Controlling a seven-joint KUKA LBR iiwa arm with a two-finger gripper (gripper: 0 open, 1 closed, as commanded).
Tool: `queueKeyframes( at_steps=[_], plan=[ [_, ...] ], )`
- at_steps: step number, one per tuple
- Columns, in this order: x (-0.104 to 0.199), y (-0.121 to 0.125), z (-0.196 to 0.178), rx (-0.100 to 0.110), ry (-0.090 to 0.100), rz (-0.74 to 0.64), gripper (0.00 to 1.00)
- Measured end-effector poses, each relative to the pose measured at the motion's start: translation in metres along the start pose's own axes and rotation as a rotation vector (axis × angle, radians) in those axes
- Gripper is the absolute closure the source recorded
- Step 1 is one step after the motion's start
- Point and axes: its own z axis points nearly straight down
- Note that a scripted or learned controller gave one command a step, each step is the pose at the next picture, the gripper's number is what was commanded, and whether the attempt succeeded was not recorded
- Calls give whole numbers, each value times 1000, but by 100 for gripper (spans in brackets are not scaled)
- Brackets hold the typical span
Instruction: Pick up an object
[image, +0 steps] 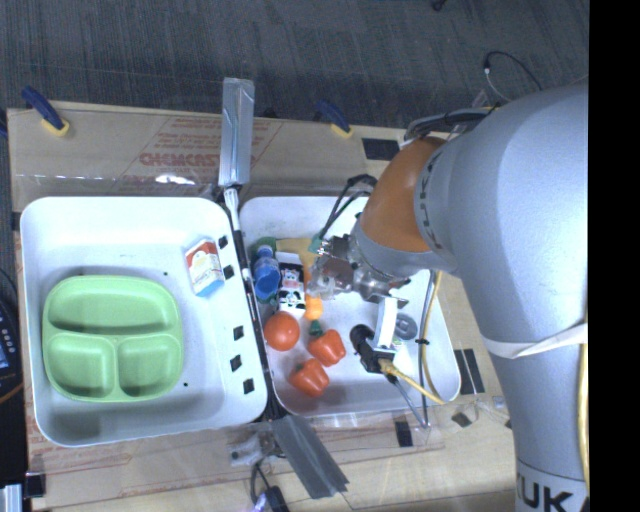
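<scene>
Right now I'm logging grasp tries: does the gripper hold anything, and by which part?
It cannot be told. The gripper sits low in the right bin among the toys, by the blue bottle, with its tip hidden.

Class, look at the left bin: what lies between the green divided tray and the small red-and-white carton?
In the camera view, only bare white bin floor lies between the green divided tray and the small red-and-white carton; they sit apart.
</scene>
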Motion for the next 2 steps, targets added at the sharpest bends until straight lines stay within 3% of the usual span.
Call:
queueKeyframes(
  at_steps=[1, 2],
  plan=[
    [40, 11, -95, 43, -1, -336, 100],
    [76, -10, -146, 43, -2, -297, 100]
  ],
)
